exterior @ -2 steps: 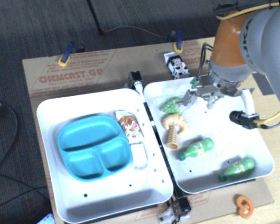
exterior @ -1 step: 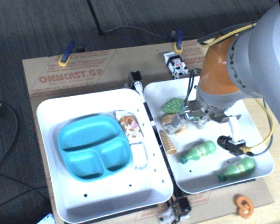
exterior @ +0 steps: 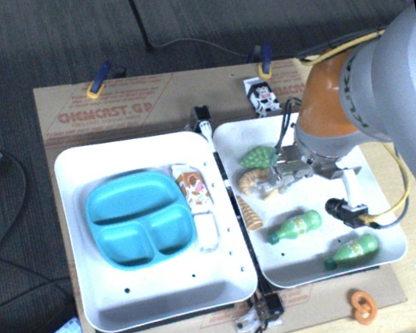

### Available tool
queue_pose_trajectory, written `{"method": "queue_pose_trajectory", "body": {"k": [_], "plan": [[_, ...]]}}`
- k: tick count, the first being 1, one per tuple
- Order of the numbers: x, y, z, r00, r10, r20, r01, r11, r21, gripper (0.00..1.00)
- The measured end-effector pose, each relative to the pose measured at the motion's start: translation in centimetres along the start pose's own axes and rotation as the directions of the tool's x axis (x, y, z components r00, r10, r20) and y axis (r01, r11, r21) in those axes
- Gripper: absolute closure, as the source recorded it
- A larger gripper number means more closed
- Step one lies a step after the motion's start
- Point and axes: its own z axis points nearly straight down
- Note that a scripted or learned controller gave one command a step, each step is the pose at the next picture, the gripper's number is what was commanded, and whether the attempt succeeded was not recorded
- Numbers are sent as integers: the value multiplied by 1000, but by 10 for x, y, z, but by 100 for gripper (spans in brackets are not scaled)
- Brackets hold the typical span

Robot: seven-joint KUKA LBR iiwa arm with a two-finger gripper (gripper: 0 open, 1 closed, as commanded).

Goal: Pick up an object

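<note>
Camera view: gripper [exterior: 280, 175] sits low over the croissant [exterior: 251, 180] at nine o'clock, its grip state unreadable; croissant looks light, rigid, best pinched across its middle.

Dark grey carpet floor [exterior: 27, 42]; cardboard-topped bench [exterior: 103, 112]; black cables [exterior: 141, 22].

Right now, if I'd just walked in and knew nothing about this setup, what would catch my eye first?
Probably the big grey arm with its orange band, reaching in from the right so that its claw sits low over the right bin, near a green leafy toy. Next, the bright blue divided tray filling much of the left bin. Two green bottles lie near the right bin's front.
</note>
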Motion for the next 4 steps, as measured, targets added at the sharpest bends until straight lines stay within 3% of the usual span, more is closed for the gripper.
{"method": "queue_pose_trajectory", "body": {"k": [1,2,3,4], "plan": [[30,68,-139,1000,-2,-2,2,1000,1,100],[84,-33,-112,1000,-1,-3,1,1000,8,100],[155,-96,-99,1000,-3,-3,3,1000,9,100],[88,-99,-85,1000,1,-2,-1,1000,6,100]]}}
